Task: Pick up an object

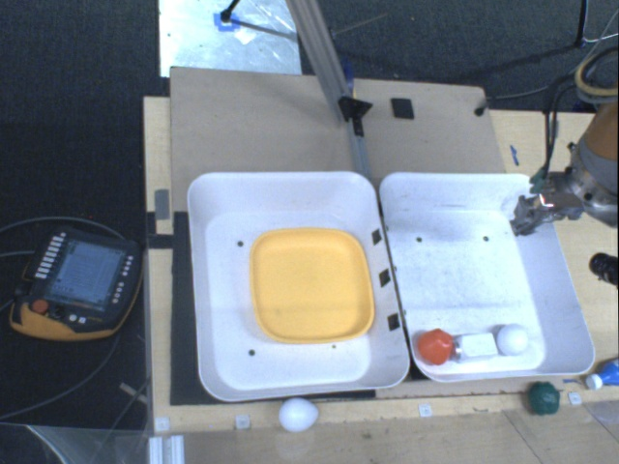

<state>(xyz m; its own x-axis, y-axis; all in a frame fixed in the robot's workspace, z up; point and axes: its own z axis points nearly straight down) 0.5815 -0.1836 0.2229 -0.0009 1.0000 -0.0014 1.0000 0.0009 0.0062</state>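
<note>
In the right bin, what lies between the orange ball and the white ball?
The camera view shows a small white block lying between the orange ball and the white ball, along the right bin's near wall.

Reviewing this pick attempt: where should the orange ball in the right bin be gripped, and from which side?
Grip the orange ball across its round middle, coming from straight above. It sits against the right bin's front wall with a white block close on its right, so closing front-to-back looks tight; its left side is freer.
</note>
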